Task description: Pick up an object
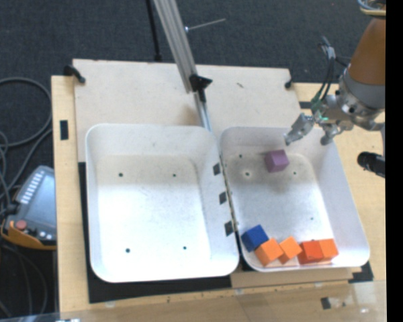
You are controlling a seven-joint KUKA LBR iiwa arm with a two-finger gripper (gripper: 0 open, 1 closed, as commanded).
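Camera view — purple cube (277, 160) sits roughly square-on, below open fingers (297, 130).

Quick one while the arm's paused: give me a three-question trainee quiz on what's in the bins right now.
1. True or false: the purple cube sits apart from the other blocks.
2. Which block lies leftmost in the front row: A) blue block B) red C) purple
3. Fill in: the gripper hangs over the ___ bin's far edge.

Key: 1 true; 2 A; 3 right. The fingers are spread with nothing between them. Orange blocks lie beside the blue one.
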